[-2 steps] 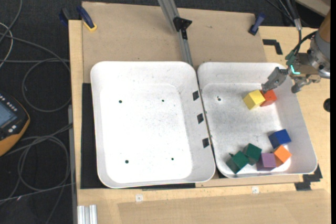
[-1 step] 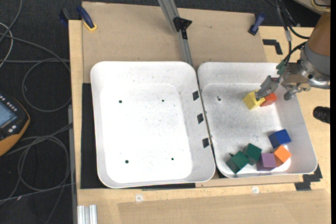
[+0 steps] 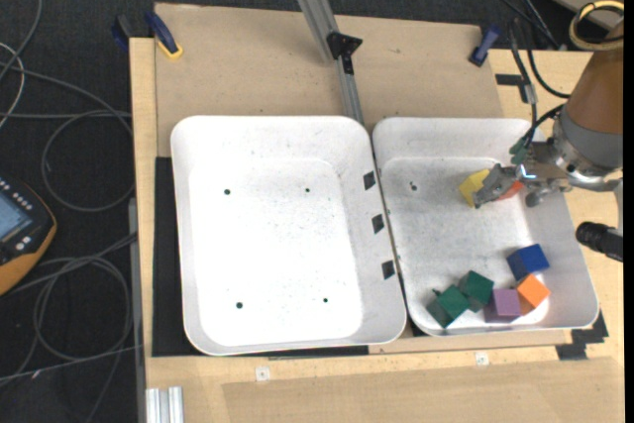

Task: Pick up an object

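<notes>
Landmark: right bin (image 3: 416, 154).
Gripper (image 3: 492, 189): mine, low over the bin's upper middle, reaching in from its right side.
Fingers: cannot tell from here whether spread or pressed together.
Yellow block (image 3: 474, 183): near the bin's upper middle, just left of my tips, touching or nearly so; not seen between them.
Red piece (image 3: 510, 192): at my tips, partly hidden.
Key relation: block lies to the left, its long axis unclear.
Cluster: green block (image 3: 476, 286), blue block (image 3: 528, 260), orange block (image 3: 533, 290), purple block (image 3: 506, 303) at the bin's lower right, well apart from me.

Arm (image 3: 594, 104) enters from the right, orange band above a grey wrist; wrist angled down and leftward; pincer (image 3: 492, 190) low, fingers pointing left; finger gap not discernible.
</notes>
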`<control>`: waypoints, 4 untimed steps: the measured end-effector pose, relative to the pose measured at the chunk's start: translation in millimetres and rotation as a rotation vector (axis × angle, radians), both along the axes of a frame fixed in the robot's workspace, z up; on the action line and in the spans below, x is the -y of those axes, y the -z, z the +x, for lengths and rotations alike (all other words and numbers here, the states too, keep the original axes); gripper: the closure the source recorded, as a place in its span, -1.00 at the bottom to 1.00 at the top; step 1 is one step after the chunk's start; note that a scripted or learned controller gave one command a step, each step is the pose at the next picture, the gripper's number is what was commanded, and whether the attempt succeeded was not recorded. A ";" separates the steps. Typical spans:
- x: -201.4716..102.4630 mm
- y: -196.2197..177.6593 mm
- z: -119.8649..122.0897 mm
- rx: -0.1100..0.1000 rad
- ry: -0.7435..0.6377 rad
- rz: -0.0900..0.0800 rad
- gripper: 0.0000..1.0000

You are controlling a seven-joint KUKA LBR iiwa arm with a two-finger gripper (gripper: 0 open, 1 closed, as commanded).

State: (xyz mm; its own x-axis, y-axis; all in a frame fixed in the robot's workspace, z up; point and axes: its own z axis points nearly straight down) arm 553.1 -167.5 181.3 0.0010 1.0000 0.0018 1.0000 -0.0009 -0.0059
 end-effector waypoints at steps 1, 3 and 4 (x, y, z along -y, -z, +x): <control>9.5 51.9 2.2 0.000 0.000 0.000 -1.00; 11.8 -27.0 9.2 0.014 -0.002 -0.005 1.00; 14.8 -82.8 20.7 0.014 -0.003 -0.004 1.00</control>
